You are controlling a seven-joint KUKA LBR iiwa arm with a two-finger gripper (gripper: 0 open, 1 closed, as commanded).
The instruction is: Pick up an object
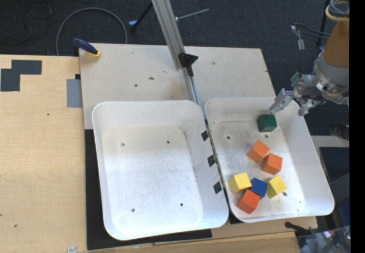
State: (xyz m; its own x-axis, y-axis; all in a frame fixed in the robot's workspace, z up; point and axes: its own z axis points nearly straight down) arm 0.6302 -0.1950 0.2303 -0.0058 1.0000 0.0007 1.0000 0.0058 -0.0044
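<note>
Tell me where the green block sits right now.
The green block lies in the right bin, near its far edge, apart from the cluster of orange, yellow, blue and red blocks. The claw hangs just above and right of it.

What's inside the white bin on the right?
The right bin holds seven blocks: one green block near the fingers, two orange, two yellow, one blue and one red. Anything beneath the clustered blocks is covered.

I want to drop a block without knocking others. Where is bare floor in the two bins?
The left bin has bare floor wall to wall. In the right bin, only the strip along the divider beside the green block is free; its lower half is crowded with orange, yellow, blue and red blocks.
</note>
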